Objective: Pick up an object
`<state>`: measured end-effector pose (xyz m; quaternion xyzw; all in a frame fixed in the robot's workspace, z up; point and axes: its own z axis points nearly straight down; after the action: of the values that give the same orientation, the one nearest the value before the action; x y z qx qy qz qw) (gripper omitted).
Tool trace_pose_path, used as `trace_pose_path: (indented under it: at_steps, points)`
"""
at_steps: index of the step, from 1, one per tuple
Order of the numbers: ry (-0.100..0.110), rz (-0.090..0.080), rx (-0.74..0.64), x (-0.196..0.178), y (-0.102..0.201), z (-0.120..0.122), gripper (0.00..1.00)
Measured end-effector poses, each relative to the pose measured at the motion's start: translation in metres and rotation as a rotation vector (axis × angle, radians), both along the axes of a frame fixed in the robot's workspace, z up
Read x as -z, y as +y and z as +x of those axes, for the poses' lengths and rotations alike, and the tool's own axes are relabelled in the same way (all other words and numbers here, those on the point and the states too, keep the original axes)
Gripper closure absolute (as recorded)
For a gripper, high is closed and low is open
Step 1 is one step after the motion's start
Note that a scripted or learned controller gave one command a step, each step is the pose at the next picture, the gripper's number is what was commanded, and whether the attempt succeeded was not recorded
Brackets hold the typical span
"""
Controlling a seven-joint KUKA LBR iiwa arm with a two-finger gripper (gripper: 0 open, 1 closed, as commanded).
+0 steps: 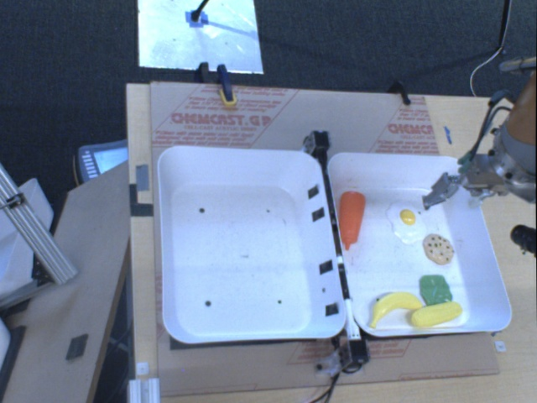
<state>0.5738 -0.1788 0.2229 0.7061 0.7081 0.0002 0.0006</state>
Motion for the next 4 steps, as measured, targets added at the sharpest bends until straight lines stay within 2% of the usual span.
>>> trace_pose_path:
  at_steps: [1,2,3,4]
  points:
    - [-0.021,-0.007,-0.004,-0.181,-0.002,0.052,0.00]
    - [-0.019,-0.002,-0.008,-0.322,0.058,0.070,0.00]
    - [-0.007,-0.003,-0.007,-0.325,0.055,0.070,1.00]
    - [-0.001,0.002,-0.006,-0.312,0.111,0.062,1.00]
